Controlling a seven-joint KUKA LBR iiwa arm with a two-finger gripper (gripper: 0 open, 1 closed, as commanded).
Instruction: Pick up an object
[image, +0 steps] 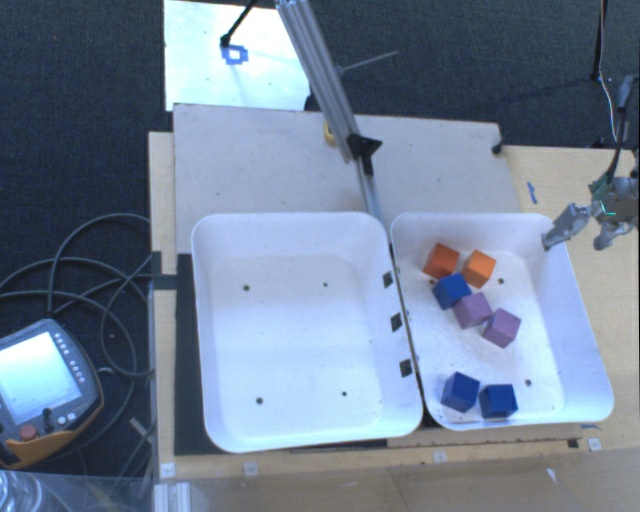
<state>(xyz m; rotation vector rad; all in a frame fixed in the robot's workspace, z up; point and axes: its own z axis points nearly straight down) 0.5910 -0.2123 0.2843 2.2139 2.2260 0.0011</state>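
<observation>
Camera view, read from the left, starts with a teach pendant (40, 385) and its looped cables (95, 270) on the dark floor, well clear of the bench. Next comes the left bin (215, 300), with only small dark dots on its floor, and beside it the right bin (575, 330), their inner rims meeting along a seam marked by dark tabs. All the candidates sit in the right bin: two orange cubes (441, 261) side by side at the top, a blue cube (451, 290) just below and touching that cluster, two purple cubes (473, 310) trailing down to the right, and a pair of blue cubes (461, 391) touching each other near the front wall. At the far right the gripper (585, 222) hangs over the bin's upper right corner, carrying nothing, and I cannot tell how it is set. So the task looks barely begun: no cube is lifted, and approach, descent, grasp and lift all remain. For room, the upper cluster is packed tight, which may crowd a descent; the lower purple cube has bare floor on its right. The front blue pair lies near the wall, where clearance seems poorer.
</observation>
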